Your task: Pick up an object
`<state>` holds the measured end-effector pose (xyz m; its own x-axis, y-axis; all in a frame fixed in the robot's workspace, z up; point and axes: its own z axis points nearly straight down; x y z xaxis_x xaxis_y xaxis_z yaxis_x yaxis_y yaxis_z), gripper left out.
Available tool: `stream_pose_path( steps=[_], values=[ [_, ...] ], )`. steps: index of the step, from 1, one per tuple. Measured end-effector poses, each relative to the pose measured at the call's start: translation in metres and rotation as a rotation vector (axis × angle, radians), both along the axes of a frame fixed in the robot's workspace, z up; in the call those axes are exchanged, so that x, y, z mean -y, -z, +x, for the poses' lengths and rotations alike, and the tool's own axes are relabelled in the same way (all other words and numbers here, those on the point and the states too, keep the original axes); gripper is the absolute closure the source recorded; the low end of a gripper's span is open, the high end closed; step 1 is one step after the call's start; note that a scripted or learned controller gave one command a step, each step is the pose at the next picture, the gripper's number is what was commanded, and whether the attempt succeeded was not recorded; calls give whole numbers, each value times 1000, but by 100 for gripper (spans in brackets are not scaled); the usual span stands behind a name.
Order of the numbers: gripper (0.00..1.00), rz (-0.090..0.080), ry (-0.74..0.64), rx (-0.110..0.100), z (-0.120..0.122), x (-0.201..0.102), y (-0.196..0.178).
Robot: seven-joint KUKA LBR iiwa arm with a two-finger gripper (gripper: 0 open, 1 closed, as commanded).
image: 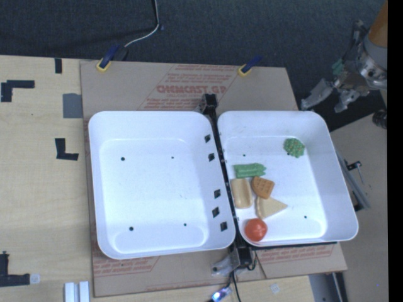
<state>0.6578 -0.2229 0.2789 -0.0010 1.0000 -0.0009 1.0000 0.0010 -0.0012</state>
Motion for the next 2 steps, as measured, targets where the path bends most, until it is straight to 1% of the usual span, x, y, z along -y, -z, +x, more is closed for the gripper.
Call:
stream_pose_path(
  steps=[1,2],
  values=[
    [100,-2,-1,0,0,0,-10],
    [100,1,-8,11,13,-80,-95]
  ],
)
